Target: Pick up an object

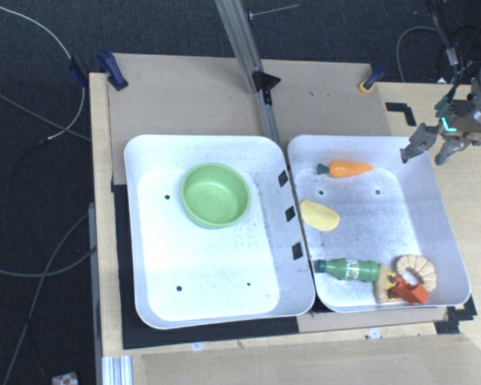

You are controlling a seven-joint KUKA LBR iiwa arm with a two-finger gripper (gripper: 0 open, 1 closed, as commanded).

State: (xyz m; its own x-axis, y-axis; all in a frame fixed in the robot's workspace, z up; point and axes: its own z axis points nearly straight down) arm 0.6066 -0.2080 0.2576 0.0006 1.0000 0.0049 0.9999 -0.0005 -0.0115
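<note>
Two white bins [144, 215] on a tan bench [184, 95], dark carpet [32, 95] around; end effector [433, 148] spread open.

Workshop bench on dark carpet, seen from above.
Dark carpet floor [40, 175] is surrounding a tan wooden bench [184, 95]; thin cables [32, 30] are trailing across carpet at left, blue clamps [112, 69] are gripping bench's far edge, w/ a metal rail [236, 22] crossing diagonally.

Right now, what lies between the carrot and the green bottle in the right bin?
In the camera view, the yellow lemon-shaped piece lies between the carrot and the green bottle, nearer the bin's left wall; bare bin floor fills the rest.
</note>
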